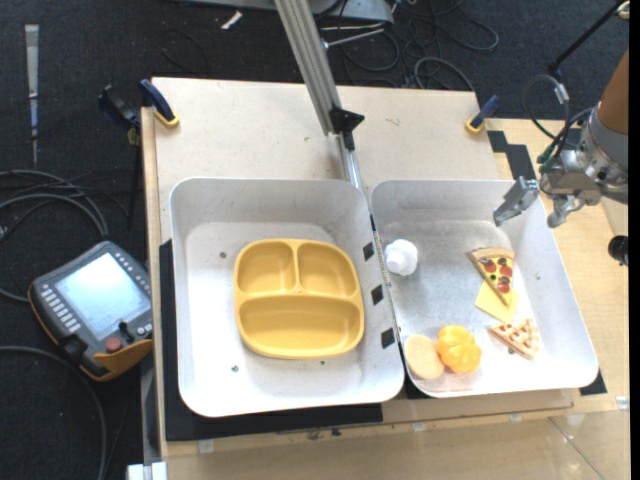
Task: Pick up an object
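Observation:
My gripper [538,206] hangs over the right bin's [440,208] far right corner, fingers spread open with nothing between them. Below it in that bin lie a pizza slice [495,268] on a yellow cheese wedge [493,298], a second small pizza slice [516,336], a yellow pepper-like toy [458,348], a pale round cookie [424,357] and a white lump [401,257] near the left wall. The nearest item, the upper pizza slice, sits a little down and left of the fingers.
The left bin [200,228] holds a yellow divided tray [298,298]. A slanted metal pole [312,53] rises from between the bins at the back. A teach pendant [90,308] lies on the floor at left. Clamps [158,103] mark the bench's back corners.

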Robot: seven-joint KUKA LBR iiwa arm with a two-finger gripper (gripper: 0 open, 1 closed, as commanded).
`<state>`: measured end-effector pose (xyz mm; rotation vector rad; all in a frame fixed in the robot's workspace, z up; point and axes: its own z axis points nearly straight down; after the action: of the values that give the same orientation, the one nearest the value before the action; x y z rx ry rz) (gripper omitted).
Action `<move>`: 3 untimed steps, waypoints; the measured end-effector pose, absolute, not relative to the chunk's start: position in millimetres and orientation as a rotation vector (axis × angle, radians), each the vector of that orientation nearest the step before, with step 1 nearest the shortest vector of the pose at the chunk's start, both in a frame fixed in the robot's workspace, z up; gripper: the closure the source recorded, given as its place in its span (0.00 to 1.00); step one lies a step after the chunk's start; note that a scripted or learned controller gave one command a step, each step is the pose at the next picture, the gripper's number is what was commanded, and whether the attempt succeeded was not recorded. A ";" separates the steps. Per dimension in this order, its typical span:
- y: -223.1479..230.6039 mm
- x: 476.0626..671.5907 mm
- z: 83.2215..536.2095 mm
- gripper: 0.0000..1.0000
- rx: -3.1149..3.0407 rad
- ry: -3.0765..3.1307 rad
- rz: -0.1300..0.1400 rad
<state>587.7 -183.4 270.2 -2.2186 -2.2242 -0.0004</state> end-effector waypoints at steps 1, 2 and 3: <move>-183.4 587.7 270.2 0.00 -2.218 -2.224 0.000; -181.3 577.6 212.4 0.00 -2.218 -2.217 0.006; -181.5 573.9 168.5 0.00 -2.220 -2.218 0.005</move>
<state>573.9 -181.5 168.5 -2.2198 -2.2176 0.0048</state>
